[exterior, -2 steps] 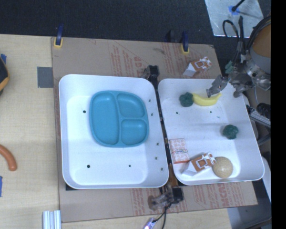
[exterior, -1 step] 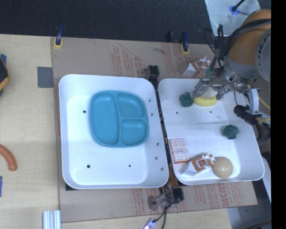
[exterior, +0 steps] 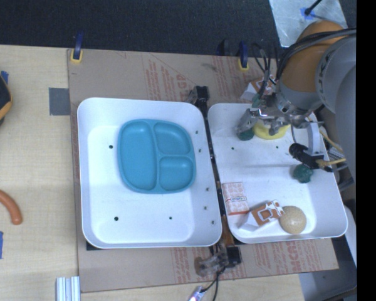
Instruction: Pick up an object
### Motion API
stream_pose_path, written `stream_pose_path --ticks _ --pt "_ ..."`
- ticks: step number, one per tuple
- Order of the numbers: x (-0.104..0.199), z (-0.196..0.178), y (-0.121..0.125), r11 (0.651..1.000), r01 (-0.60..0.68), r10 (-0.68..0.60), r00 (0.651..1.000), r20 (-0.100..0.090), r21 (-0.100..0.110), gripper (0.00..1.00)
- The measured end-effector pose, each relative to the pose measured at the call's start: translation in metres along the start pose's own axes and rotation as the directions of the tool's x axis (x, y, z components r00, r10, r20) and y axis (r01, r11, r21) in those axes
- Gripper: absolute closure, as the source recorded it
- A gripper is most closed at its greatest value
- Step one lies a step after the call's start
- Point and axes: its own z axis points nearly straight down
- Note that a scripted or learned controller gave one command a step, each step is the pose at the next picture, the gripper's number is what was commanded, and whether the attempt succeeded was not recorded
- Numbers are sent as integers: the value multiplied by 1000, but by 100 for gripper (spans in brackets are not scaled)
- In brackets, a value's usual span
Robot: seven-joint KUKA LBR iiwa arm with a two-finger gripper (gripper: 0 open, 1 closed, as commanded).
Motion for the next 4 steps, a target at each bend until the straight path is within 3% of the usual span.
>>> stream_pose_path --ticks 1,2,4 --pt "-1 -11 0 1000 2 -2 1000 0 0 100" --pt "-1 -11 0 1000 2 -2 1000 0 1 0" --pt "-1 -11 0 1000 2 -2 1000 0 1 0"
